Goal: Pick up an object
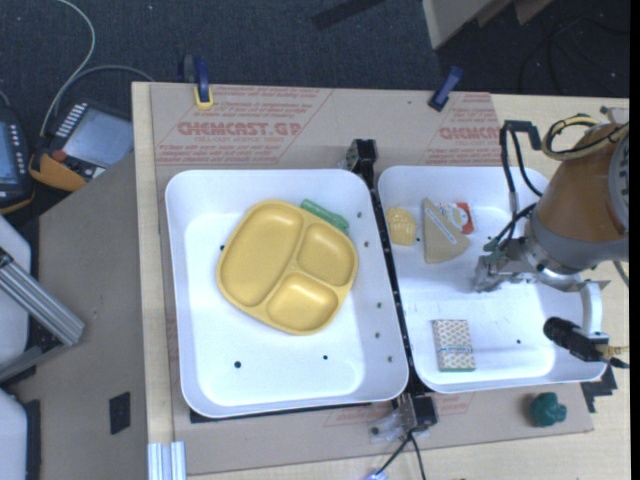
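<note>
A: End effector (487,271) status?
B: Low in the right bin (520,368), right of the tan wedge (441,240). Whether it grips anything, I cannot tell.
A: Objects?
B: Yellow lump (402,225) left of the wedge; patterned square packet (454,344) below it. Yellow divided plate (288,266) in the left bin (200,268), green item (325,213) at its upper edge.

In the left bin (190,298) a yellow three-compartment plate (288,266) lies flat, a green piece (325,214) showing at its far edge. The right bin (530,363) holds a yellow lump (402,226), a tan wedge (443,232) and a small patterned packet (454,344).
</note>
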You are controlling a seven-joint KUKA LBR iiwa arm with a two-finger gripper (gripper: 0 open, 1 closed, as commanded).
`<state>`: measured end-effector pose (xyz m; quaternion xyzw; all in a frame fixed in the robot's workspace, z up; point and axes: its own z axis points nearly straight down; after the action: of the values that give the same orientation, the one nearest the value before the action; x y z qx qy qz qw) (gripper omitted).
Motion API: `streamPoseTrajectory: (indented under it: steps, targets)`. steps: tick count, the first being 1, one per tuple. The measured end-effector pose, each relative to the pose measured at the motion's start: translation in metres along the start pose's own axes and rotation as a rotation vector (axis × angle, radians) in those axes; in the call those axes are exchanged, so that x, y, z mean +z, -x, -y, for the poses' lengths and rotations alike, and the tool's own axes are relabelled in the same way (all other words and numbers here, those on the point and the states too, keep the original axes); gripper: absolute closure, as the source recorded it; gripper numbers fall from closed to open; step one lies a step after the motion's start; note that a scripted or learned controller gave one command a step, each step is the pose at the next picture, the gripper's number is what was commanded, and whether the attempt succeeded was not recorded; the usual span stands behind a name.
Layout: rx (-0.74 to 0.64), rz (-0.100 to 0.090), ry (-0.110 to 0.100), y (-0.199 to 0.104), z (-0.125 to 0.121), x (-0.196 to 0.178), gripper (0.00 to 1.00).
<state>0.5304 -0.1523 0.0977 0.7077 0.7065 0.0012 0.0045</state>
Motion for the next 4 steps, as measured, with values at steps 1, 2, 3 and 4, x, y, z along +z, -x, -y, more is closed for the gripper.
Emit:
streamPoseTrajectory:
  steps: [1, 2, 3, 4]
  targets:
    - [-0.003, -0.003, -0.003, -0.004, 0.007, -0.054, 1.00]
    - [-0.002, -0.002, -0.001, 0.003, 0.007, -0.099, 1.00]
    - [-0.003, -0.002, -0.001, 0.003, 0.005, -0.136, 1.00]
    - [-0.007, -0.008, -0.010, -0.055, 0.015, -0.128, 1.00]
